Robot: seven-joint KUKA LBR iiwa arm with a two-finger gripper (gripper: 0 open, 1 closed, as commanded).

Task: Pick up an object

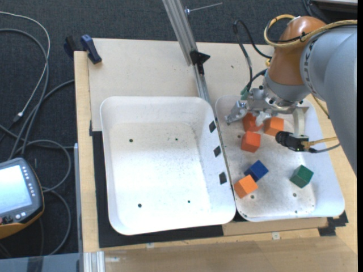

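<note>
My gripper hangs low over the back part of the right bin. Directly beneath it sits a red block, partly covered by the gripper's metal parts. An orange block lies just to its right, and a red-orange block just in front. Nearer the front of the same bin are a blue block, an orange block and a green block. Whether the gripper touches or holds the red block is hidden.
The left bin stands beside the right one, their walls meeting along the middle. A slanted metal rail crosses the bench behind the bins. The grey arm comes in from the right above the right bin's back corner.
</note>
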